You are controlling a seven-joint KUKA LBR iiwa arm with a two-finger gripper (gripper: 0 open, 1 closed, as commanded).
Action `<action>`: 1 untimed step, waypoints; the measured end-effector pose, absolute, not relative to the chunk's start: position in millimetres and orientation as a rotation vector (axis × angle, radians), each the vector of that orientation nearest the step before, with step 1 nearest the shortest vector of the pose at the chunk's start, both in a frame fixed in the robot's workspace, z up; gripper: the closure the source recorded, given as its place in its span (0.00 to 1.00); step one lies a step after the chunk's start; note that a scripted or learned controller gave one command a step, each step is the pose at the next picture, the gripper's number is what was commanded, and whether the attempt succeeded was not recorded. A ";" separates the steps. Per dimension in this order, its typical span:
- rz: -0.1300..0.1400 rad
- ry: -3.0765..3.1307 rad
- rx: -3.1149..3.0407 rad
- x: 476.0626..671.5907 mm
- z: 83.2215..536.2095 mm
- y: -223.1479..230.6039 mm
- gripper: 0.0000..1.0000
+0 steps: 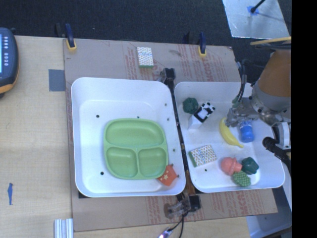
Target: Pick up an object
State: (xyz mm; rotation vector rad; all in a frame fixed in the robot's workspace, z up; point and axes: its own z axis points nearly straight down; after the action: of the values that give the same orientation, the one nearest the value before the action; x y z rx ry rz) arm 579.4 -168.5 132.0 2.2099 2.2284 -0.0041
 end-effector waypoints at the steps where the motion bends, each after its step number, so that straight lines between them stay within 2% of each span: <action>1: -0.005 2.230 2.208 579.4 131.8 -168.3 0.00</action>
State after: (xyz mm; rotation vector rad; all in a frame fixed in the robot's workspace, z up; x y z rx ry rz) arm 579.4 -168.3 131.8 2.2080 2.2298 -0.0054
